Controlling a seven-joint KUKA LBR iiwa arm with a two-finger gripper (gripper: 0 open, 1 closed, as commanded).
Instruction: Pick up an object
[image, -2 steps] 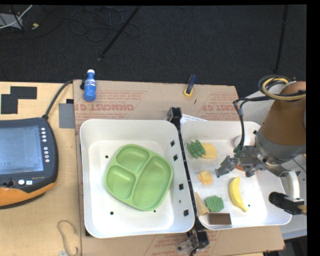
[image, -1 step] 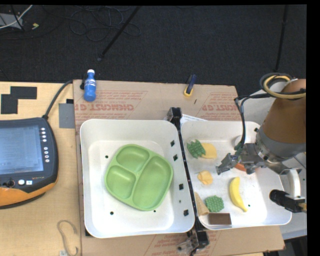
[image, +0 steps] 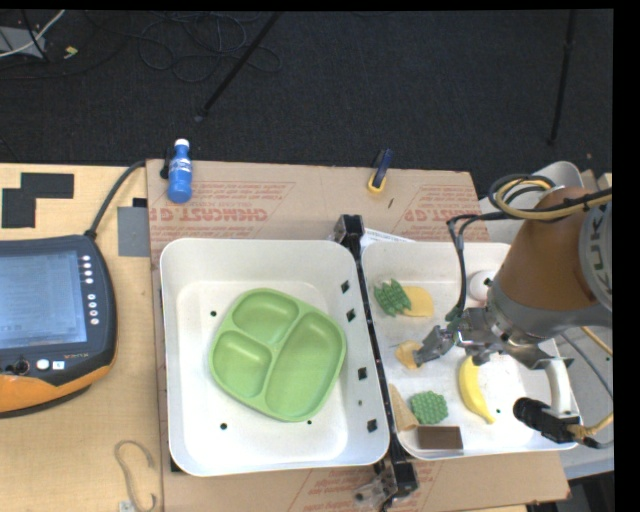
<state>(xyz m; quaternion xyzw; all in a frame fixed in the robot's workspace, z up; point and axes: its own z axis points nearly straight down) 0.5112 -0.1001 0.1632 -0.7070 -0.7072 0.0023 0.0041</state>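
cardboard covers the counter (image: 300, 200) under two white bins. nearest in the right bin (image: 480, 445) lies a brown block (image: 438, 438), then a banana (image: 473, 388): light, smooth, curved, best pinched mid-body. beyond it the hand (image: 437, 345) hovers, jaws apparently apart, holding nothing.

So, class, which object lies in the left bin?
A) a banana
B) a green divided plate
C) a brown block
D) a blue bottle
B: the green plate sits in the left bin; the banana and brown block are in the right bin, the bottle on the cardboard behind.
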